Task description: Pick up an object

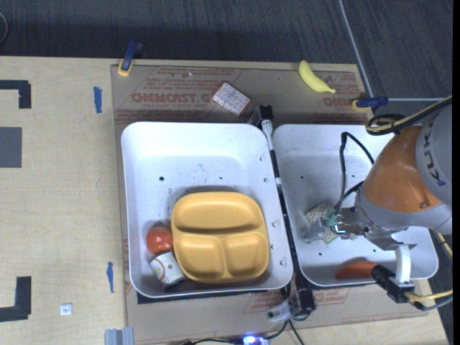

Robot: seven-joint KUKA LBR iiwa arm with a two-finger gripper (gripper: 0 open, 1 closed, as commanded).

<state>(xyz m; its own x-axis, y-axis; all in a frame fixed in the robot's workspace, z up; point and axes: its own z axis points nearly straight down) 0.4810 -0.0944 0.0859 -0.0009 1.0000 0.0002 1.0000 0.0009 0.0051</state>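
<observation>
Reaching in from 3 o'clock, arm (406,182) sits low over the right bin (316,146), orange band toward 12, wrist pointing to 9. Pincer (327,225) is down in that bin's middle, right at a small pale crumpled object (315,214) that lies just on its 9 o'clock side; tip is too cluttered with cables and a small green light to read, so can't tell whether it's apart, together or clamped on anything. An orange-red object (357,269) lies near the right bin's 6 o'clock wall, below the wrist, apart from the pincer. Left bin (144,149) carries a big yellow compartment tray (219,234) turned upside down, filling the bin's 6 o'clock half. Tucked at the tray's 8 o'clock edge: a red ball-like item (158,238), and just under it a small white-and-orange item (165,267), both touching or nearly touching the tray. On the cardboard behind the bins, toward 12: a yellow banana (315,77) above the right bin, and a small patterned square packet (231,98) above the left bin's far corner. Both bins rest side by side on the light wood surface (57,207).
</observation>
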